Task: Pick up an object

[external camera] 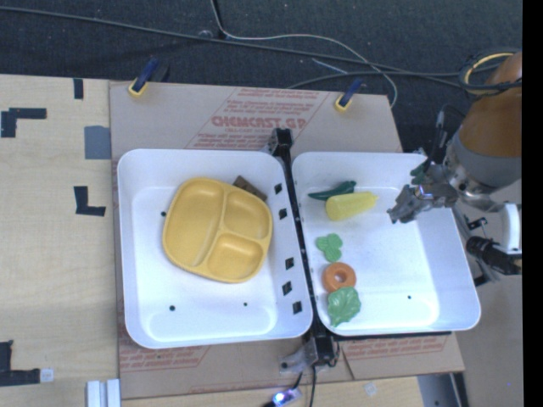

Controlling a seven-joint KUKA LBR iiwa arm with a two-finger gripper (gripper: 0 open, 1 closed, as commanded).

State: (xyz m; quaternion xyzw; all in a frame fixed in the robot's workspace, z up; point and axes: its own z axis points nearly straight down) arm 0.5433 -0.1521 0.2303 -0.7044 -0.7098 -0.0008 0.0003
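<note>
In the camera view, the claw (pixel 407 208) hung over the right shallow white plastic bin (pixel 441 312), toward that bin's right wall and near its far edge. How wide it stood could not be told at this size and angle, and nothing showed in its hold.

The nearest candidate was the yellow toy corn cob with dark green leaves (pixel 349 203), lying on the bin floor just left of the claw, its long axis running roughly toward the claw. Further along the bin's left wall lay a small green leafy toy piece (pixel 329 246), an orange ring-shaped toy (pixel 339 275) and a larger green lettuce-like toy (pixel 343 305), the last two nearly touching.

In the left white bin (pixel 136 227) a yellow compartmented plastic tray (pixel 218 229) covered part of a dark brown object (pixel 248 185) at its far edge.

The likely trouble: the cob looked smooth and rounded, so a close along its length rather than across it would probably squeeze it out sideways. Coming down slightly off-centre might nudge it toward the bin's left wall. The ring and lettuce sat so close that a grasp there could catch both or neither.
</note>
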